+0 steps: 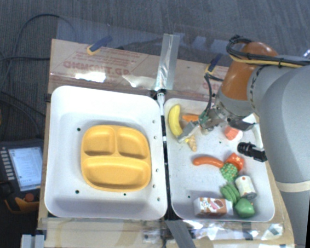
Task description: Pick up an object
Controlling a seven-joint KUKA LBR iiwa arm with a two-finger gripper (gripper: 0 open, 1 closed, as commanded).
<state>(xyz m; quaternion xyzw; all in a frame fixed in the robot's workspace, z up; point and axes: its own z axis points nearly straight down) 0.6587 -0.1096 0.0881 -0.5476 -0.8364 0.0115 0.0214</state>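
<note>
Holding a yellow tray (116,158), the left bin (60,138); gripper (209,121) state unclear.

Open floor mid right bin (192,193), hemmed by banana (173,120), chili (208,161), carton (212,207).

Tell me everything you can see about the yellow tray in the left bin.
The yellow tray is a rounded-corner divided plate that looks like smooth plastic, with two smaller compartments on its far side and one wide compartment on its near side. It lies flat, right side up, roughly centered on the floor of the left bin. Nothing sits in its compartments, and nothing but the bin touches it.
</note>
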